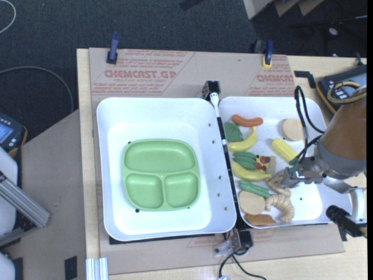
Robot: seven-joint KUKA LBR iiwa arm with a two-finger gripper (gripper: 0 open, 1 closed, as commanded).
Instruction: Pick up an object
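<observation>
Grey gripper (289, 175) hangs low in the right bin (309, 206) among toy food, beside a corn cob (284, 149); its grip state possibly hidden, cannot tell

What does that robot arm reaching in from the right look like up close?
The arm is bulky and rounded, with a broad orange band above a grey wrist section. Black cables loop along its side. It narrows to a small metallic grey gripper over the right bin.
</observation>
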